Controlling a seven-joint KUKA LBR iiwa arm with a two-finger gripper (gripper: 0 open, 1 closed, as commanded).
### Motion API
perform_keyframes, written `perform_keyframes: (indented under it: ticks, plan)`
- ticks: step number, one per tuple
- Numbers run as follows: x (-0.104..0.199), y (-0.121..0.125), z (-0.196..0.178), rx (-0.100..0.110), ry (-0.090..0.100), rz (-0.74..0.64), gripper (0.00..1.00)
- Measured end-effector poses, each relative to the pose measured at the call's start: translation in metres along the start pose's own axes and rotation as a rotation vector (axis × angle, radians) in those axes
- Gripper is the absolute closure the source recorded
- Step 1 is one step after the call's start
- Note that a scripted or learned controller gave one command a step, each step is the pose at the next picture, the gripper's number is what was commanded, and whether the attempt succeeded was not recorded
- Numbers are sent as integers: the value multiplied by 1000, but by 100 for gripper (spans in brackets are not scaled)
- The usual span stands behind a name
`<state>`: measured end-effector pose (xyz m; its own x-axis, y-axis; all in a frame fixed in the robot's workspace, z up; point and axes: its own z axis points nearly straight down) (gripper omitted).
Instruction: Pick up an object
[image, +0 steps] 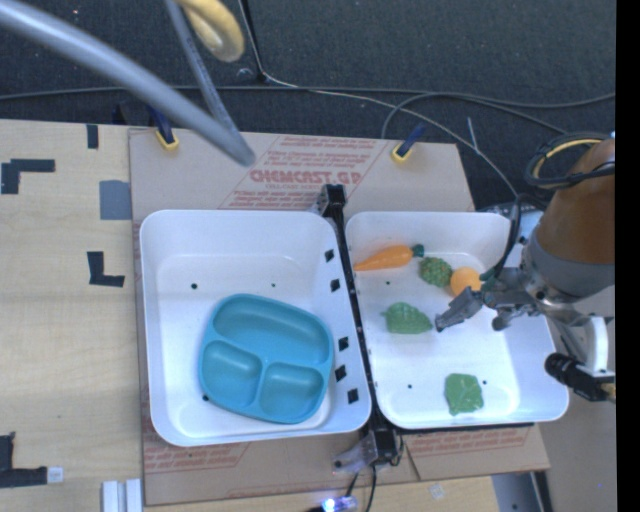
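The pincer (468, 307) hangs low over the right bin (530, 405), reaching in from the right, and whether it is released or clenched cannot be told. An orange ball (463, 280) sits just beside its upper tip, seemingly touching. A green leafy piece (406, 319) lies just left of the pincer, and a small green bumpy piece (434, 270) sits beside the ball. A carrot (385, 258) lies near the divider, and another green piece (463, 393) rests well apart toward the front. The left bin (165, 260) holds 1 blue divided tray (265, 357).
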<state>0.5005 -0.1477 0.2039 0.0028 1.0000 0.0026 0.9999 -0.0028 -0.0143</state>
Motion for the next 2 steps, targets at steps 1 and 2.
perform_keyframes:
  ticks: [1, 2]
  plan:
    - [0, 3, -6, -12, -2, -4, 0]
    - [-3, 6, 56, -9, -2, -3, 0]
